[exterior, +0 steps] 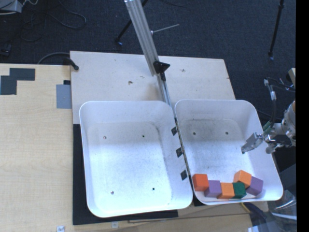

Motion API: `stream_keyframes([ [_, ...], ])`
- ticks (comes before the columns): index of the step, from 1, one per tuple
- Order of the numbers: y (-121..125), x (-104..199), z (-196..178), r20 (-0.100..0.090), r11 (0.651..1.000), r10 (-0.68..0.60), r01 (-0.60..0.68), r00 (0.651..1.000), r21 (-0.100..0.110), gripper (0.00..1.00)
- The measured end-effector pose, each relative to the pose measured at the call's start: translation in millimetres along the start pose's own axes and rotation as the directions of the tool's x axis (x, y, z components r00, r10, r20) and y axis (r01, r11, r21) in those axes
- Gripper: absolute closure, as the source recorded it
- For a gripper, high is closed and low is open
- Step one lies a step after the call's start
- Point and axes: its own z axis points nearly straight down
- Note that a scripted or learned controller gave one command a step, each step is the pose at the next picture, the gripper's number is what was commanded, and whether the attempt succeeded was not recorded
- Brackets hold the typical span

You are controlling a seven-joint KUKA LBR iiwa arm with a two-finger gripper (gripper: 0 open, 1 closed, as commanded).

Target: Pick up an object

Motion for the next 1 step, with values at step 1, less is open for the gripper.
stream_keyframes([
  [1, 2.8, 0.5, -10.3, 0.0, 1.0, -0.001, 0.001, 1.0, -0.004, 1.0],
])
